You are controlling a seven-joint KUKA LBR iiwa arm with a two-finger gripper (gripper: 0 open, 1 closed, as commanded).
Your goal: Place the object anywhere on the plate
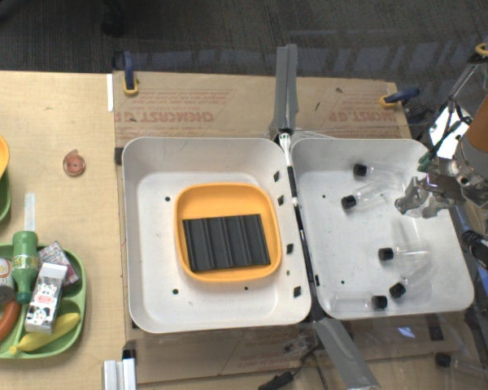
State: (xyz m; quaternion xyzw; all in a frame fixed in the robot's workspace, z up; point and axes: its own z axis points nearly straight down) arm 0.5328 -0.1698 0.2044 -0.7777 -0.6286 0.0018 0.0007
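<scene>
Closest to us, at the front of the right bin [465,297], lie two little bottles [398,289] close together. They are see-through like glass or clear plastic, with small round black caps, and the clear parts are hard to make out on the white floor. Far off to the left, on the wooden table, sits a green dish [73,325] full of toy food. A bit further back in the right bin is one more clear bottle with a black cap. Level with it, in the left bin [146,303], is the plate [228,192]. It is orange-yellow, smooth and shiny, and square with soft round corners. A dark slab [228,244] with long bumpy ridges lies flat in the middle of the plate, and I cannot tell if it is a part of the plate. Further back, on the right, the gripper [412,200] hangs low over the right bin, well apart from the plate. It is grey, shiny metal. I cannot tell how it is set or if it has hold of anything. Two more clear bottles lie near it, one just beside it and one behind. I think the thing to move is one of these bottles, and none of them is on the plate. So the job looks like it is only at the start: pick one up, carry it across, and put it down. Furthest away is flat brown cardboard [195,108] with red letters.
</scene>
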